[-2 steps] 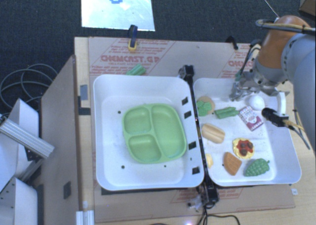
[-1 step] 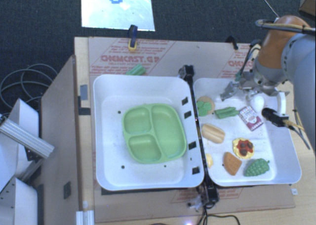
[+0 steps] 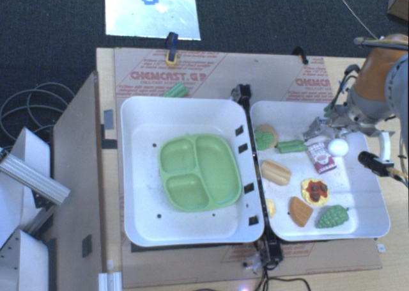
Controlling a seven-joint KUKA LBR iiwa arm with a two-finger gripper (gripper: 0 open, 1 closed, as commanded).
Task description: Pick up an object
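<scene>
White egg (image 3: 337, 148) just beside end effector (image 3: 321, 131)

The grey arm with its orange band (image 3: 383, 72) reaches into the right white plastic bin (image 3: 374, 197), its pincer (image 3: 317, 128) low near a red-and-white carton (image 3: 321, 157), a white egg (image 3: 338, 148) and a green bean pod (image 3: 291, 147). The left white bin (image 3: 137, 155) carries a green three-compartment plastic tray (image 3: 199, 173).

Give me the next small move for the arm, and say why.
Probably lower the hand a little onto the red packet. It hovers at the right bin's far side, just above the packet and the egg, with nothing visibly between its fingers.
</scene>
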